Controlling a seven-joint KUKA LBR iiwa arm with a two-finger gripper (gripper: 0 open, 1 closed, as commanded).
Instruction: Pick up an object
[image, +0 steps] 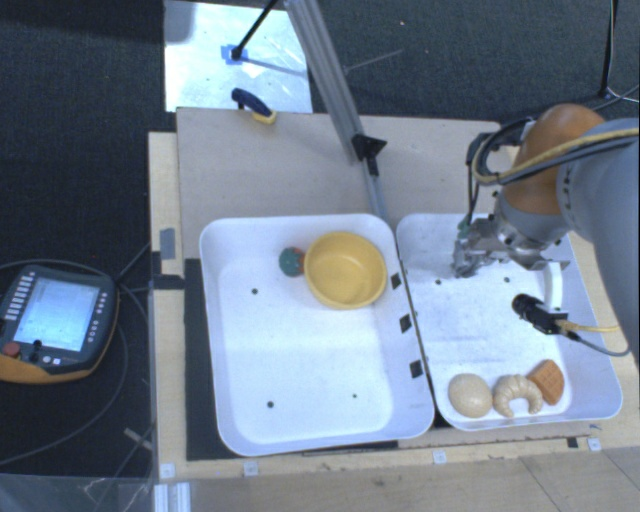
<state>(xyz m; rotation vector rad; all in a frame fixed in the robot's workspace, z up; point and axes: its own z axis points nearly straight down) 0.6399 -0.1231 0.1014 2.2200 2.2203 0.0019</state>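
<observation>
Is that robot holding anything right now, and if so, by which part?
Nothing is held. The gripper hangs over bare floor at the right bin's far end.

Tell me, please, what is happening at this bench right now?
A grey robot arm reaches in over the right bin, its gripper low near the bin's far end with nothing seen in it. Three bread-like items, including a croissant, lie at the near end. The left bin holds a yellow bowl beside a small teal ball.

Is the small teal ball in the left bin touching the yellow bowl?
Touching. The camera view shows the teal ball pressed against the yellow bowl's left rim, no white bin floor between them.
</observation>
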